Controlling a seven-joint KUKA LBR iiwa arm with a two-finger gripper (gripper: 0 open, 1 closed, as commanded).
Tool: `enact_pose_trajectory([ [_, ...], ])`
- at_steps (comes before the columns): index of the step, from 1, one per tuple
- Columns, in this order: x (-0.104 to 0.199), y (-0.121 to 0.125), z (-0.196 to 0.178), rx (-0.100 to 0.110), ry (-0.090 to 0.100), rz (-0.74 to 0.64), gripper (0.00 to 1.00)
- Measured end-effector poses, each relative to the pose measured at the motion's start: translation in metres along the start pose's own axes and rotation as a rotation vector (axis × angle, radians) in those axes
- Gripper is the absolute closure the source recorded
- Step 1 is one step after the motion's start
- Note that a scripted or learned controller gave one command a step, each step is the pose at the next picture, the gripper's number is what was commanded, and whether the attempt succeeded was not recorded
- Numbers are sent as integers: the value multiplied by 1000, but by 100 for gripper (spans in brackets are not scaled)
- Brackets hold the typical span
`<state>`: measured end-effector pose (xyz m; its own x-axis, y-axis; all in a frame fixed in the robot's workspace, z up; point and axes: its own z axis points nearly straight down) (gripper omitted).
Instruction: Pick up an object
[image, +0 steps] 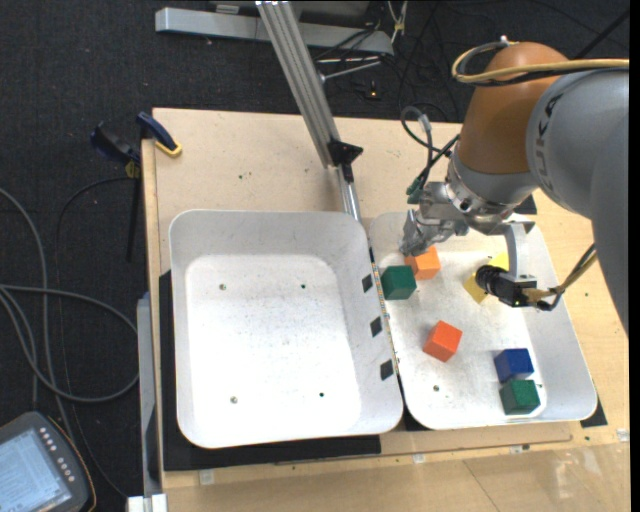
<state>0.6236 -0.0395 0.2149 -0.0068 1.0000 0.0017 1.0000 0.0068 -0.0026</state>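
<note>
Reading "KUKA" in part along the grey arm (585, 120). Counting two white bins: left bin (200, 300), right bin (570, 390). Six blocks in the right bin: two orange (428, 264) (443, 340), two green (398, 282) (520, 396), one blue (513, 362), one yellow (478, 285). Gripper (418, 240) low, just above the upper orange block beside a green one; finger spacing impossible to tell.

Gripper (418, 243) fingertips sit low against the small orange block (427, 264); finger gap not resolvable (wrist body overhangs them). Upper edge of that block covered by the gripper. Yellow block (478, 285), right of the orange block, partly masked by a black cable fitting (503, 287). Arm (560, 120) cut off at the right frame edge
</note>
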Motion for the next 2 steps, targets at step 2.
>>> enact_pose_trajectory([
  [2,95,-23,-7,-1,0,-1,100],
])
